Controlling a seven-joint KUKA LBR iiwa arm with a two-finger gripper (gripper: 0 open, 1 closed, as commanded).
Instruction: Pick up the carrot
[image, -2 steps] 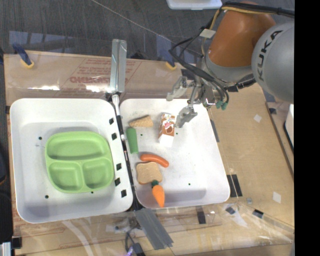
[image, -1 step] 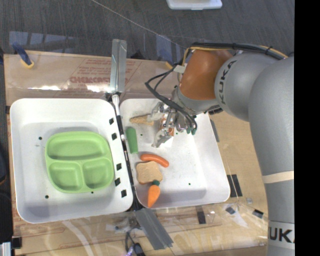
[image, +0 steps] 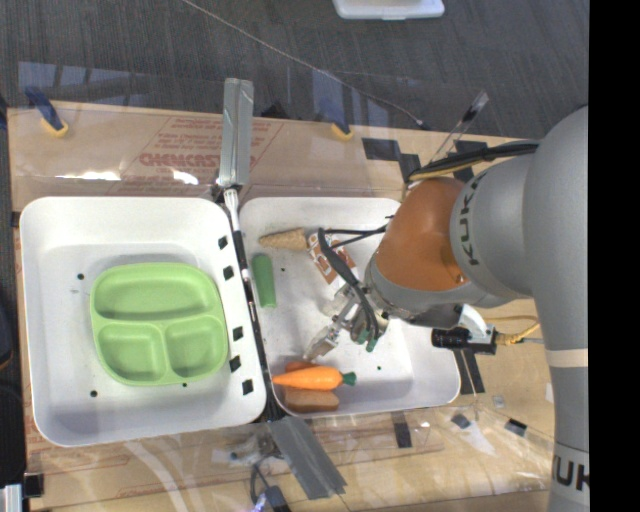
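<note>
The smooth orange toy carrot with a small green leafy tip (image: 310, 378) lies flat with its long axis running left to right across the view, the green tip pointing right toward my side and the blunter orange end pointing left toward the divider between the bins. It tapers only slightly and looks glossy, like moulded plastic. It sits in the near left corner of the right shallow white bin (image: 425, 385), resting against a brown sausage-shaped piece (image: 311, 401) that lies parallel to it, just nearer the front wall. My two-finger gripper (image: 345, 325) hangs above the middle of that bin, up and to the right of the carrot and apart from it, with nothing between its fingers; whether they stand parted or together I cannot tell from this slant. Further back in the same bin lie a green cylindrical stick (image: 264, 280), upright along the left wall, and a tan waffle-textured cone (image: 283, 238) near the far wall. The left white bin (image: 50, 300) holds a light green plastic tray with three compartments (image: 158, 322)
</note>
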